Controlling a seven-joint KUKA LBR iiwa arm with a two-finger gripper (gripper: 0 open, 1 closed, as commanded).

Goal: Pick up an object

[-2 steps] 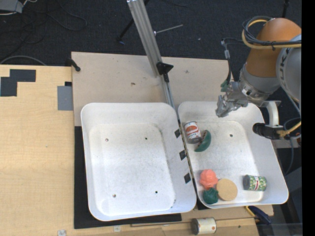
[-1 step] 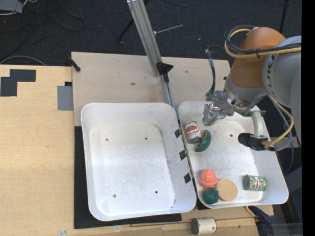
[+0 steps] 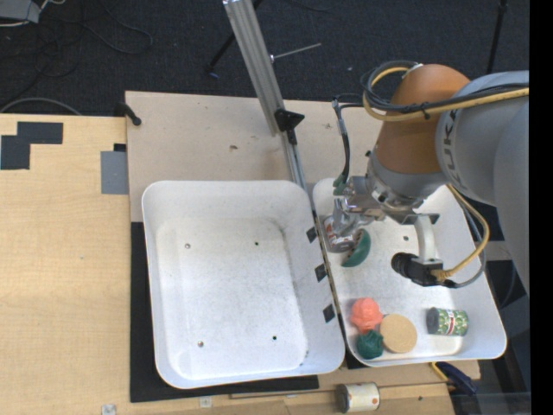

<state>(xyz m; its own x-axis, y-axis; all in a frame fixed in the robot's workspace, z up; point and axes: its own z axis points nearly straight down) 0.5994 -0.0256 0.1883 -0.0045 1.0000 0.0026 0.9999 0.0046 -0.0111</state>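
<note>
— What sits furthest left on the bench?

— A broad, shallow white plastic bin (image 3: 226, 288) with rounded corners, its floor matte and speckled with a few dark dots.

— And next to it?

— A second shallow white bin (image 3: 484, 318), touching the first along a seam with black clips. The metallic two-finger gripper (image 3: 340, 239) hangs low over its left edge, just beside a dark green curved piece (image 3: 359, 249); whether anything is gripped, I cannot tell.

— The loose objects?

— Near the front rim: a bumpy orange-pink lump (image 3: 365, 313), a dark green lump (image 3: 371, 344) below it, a flat round tan disc (image 3: 399, 333) touching both, and a small green-and-white patterned cylinder (image 3: 447, 322) lying on its side, apart to the right.
</note>
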